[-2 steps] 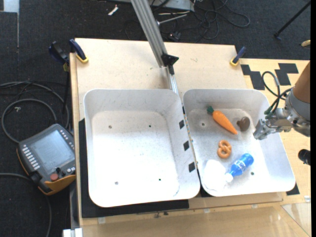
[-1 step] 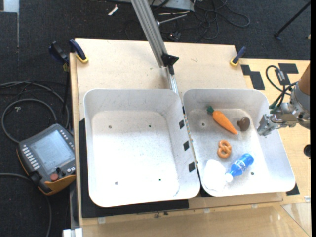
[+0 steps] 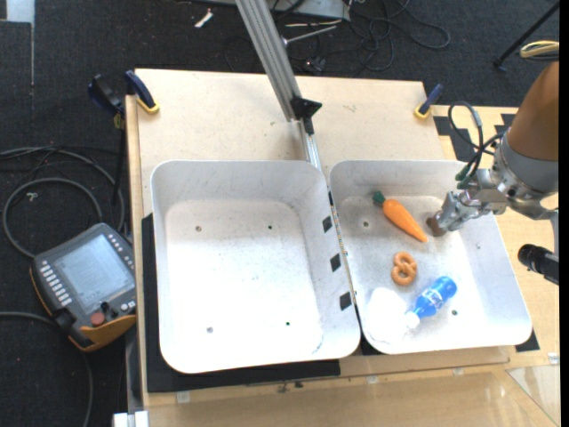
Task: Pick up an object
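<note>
The right bin (image 3: 498, 323) holds an orange carrot with a green top (image 3: 401, 218), an orange pretzel-shaped piece (image 3: 404, 268), a small blue bottle with a white cap (image 3: 430, 299) and a white round object (image 3: 387, 312) at the near left corner. My gripper (image 3: 444, 221) hangs low in this bin, just right of the carrot's thick end. A small dark thing sits at its tip, too small to identify. The arm (image 3: 533, 140) enters from the right.
The left bin (image 3: 178, 185) sits beside the right one, divided by a rim with black marks (image 3: 336, 247). A slanted metal rail (image 3: 271, 47) crosses the bench's far side. A teach pendant (image 3: 84, 278) lies on the floor at the left.
</note>
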Controlling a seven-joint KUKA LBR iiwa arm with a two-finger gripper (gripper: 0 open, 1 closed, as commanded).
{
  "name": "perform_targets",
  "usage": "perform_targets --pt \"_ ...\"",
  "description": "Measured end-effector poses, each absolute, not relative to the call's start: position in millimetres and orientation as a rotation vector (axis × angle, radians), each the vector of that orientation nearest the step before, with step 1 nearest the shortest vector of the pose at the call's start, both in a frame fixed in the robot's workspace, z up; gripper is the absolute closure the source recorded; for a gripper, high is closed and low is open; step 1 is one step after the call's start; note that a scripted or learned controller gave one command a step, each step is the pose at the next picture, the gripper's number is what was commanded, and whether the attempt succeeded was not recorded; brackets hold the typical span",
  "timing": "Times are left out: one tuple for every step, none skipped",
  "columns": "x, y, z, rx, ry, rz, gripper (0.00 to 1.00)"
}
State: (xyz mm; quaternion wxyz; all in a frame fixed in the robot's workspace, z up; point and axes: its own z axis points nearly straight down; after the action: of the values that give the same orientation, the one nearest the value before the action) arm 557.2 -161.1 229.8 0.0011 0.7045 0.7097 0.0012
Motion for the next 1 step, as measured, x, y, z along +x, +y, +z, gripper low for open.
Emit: perform_targets --pt "566.7 -110.4 235.0 2.212 2.231 0.003 1.00"
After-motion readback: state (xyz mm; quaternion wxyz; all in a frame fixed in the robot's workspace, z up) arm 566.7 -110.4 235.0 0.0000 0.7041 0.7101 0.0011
